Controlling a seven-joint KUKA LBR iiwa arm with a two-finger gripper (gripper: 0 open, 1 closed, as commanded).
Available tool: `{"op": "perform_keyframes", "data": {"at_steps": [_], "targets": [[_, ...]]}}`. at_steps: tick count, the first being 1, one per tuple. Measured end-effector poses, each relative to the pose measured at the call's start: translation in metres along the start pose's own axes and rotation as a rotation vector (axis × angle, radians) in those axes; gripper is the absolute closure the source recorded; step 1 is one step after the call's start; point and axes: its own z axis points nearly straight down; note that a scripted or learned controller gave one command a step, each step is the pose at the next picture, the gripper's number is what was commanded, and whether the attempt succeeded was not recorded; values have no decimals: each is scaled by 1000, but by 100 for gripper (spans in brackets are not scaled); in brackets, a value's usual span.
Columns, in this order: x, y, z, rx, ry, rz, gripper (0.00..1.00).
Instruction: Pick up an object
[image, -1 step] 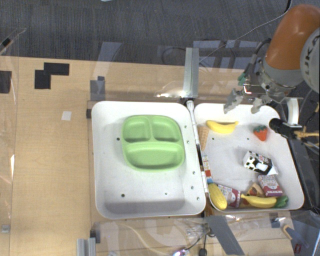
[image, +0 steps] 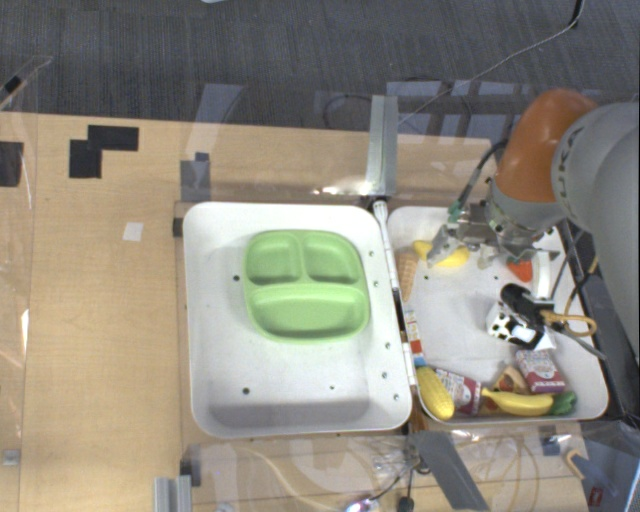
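Two bins sit side by side on the tabletop (image: 100, 300), and your tool (image: 470, 238) is down in the far left part of the right bin (image: 600, 395), right over a small yellow object (image: 450, 260). That yellow piece looks like your nearest candidate, with a second yellow bit (image: 423, 247) just left of it. Whether the tool is spread or pinched, you cannot tell from this angle, and nothing shows clearly gripped in it. The left bin (image: 215, 400) carries a green divided plate (image: 303, 284); leave it alone. To do this well, centre over the yellow piece before you close, and stay off the bin wall on the left. Near the front edge, a corn cob (image: 433, 392), a banana (image: 518, 403) and small packets (image: 540, 372) crowd together, so that cluster would be harder. A black-and-white toy (image: 508, 320) lies mid-bin, apart from the rest.
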Motion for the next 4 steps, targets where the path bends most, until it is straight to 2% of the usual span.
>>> {"op": "perform_keyframes", "data": {"at_steps": [1, 2, 3, 4], "targets": [[19, 20, 29, -7, -2, -63, 0], [49, 30, -123, -6, 0, 25, 0], [7, -52, -66, -1, 0, 210, 0], [5, 24, 7, -28, 1, -35, 0]]}}
